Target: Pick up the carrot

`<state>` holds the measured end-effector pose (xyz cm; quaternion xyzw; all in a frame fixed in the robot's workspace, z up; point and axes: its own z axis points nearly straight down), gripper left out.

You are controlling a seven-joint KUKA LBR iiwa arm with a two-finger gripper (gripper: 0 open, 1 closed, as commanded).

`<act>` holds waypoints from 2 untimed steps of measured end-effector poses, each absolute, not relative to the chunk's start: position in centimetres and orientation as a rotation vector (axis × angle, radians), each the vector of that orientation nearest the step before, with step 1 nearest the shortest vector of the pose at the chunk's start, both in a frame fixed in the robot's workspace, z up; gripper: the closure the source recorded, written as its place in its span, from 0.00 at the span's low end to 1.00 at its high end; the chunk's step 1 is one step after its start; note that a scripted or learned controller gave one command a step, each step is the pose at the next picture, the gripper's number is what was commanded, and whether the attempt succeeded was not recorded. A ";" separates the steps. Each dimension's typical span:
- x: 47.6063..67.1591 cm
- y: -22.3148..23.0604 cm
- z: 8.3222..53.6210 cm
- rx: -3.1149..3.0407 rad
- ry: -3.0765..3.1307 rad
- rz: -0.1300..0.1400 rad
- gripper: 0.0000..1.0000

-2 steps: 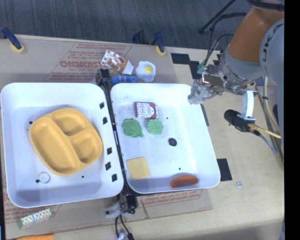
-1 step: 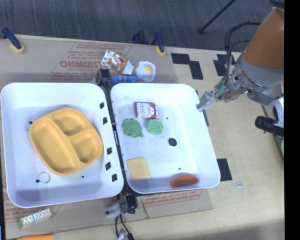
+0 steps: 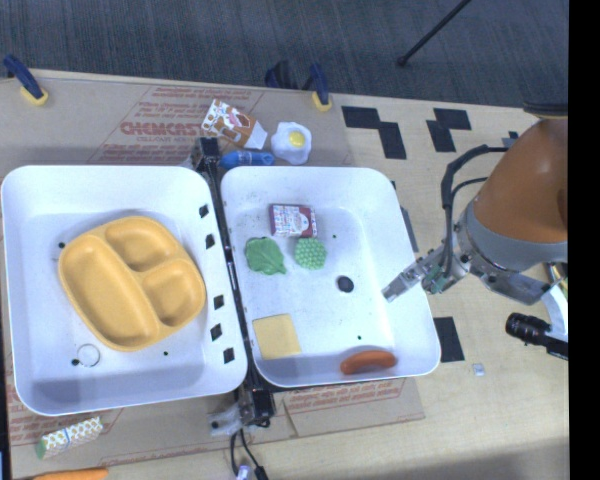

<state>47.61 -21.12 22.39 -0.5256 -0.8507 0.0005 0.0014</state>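
The claw [image 3: 412, 280] hangs over the right bin's [image 3: 405, 218] 3 o'clock rim; whether it is open or closed, I cannot tell. The carrot [image 3: 367, 362] lies at the bin's 5 o'clock corner, right of a cheese slice [image 3: 276, 335].

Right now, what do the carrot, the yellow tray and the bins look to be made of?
Carrot: probably toy plastic; even orange, smooth and slightly glossy. Yellow tray: moulded plastic, matte, with rounded compartments. Bins: thin formed white plastic by the look, smooth, with soft rounded rims; hard to be sure.
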 end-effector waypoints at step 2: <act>47.6 -21.1 18.9 -0.889 -3.009 0.000 1.00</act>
